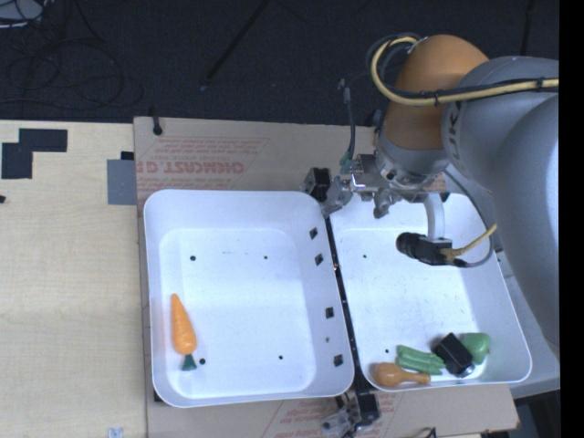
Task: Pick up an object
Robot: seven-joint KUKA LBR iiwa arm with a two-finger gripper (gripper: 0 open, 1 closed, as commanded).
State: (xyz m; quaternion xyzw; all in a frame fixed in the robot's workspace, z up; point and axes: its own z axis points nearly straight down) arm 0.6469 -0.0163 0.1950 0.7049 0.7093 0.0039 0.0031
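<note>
One grey arm (516, 144) with an orange band (436, 76) reaches in from the right, the biggest thing in sight. Below it two shallow white bins sit side by side, their inner walls touching: the left bin (246, 304) and the right bin (401, 308). Five loose things lie in them. The left bin has one orange carrot (182, 325), lengthwise near its left wall, green tip toward the front. The right bin has four things, bunched along its front wall: one green rounded piece (477, 343), one black block (453, 354) touching it, one green pod (420, 359) and one orange pear-shaped piece (399, 375) just in front of the pod. The gripper (365, 190) hangs over the back rim of the right bin, close to where the two bins meet; I cannot tell whether it is spread or pressed together, and nothing is seen in it. The cluster lies well apart from it toward the front, and the carrot farther still, across the left bin. The bins rest on a brown cardboard sheet (210, 158) on a pale wooden counter (64, 272). Behind that is dark floor (137, 44) with cables.
</note>
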